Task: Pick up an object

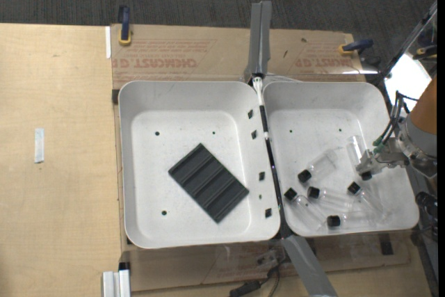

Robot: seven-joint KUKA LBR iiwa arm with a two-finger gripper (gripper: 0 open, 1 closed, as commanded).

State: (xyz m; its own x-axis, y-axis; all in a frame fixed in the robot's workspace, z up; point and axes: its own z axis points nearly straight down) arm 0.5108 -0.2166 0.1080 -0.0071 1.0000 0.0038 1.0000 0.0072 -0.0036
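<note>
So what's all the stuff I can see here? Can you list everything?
Left bin: one, white, left half of the bench.
Ridged slab: one, dark grey, lying flat in the left bin.
Right bin: one, white, beside the left bin.
Vials: several, clear with black caps, piled in the right bin; exact count unclear.
Clamps: two, blue and orange, on the cardboard's back edge.
Gripper: one, metallic, low over the right bin's right side.

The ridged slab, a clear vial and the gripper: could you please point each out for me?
Ridged slab (208, 183), camera view, middle of its ribbed top, left bin.
Clear vial (322, 164), camera view, its clear body, right bin.
Gripper (367, 165), camera view, its tip at the right bin's right side.
</note>
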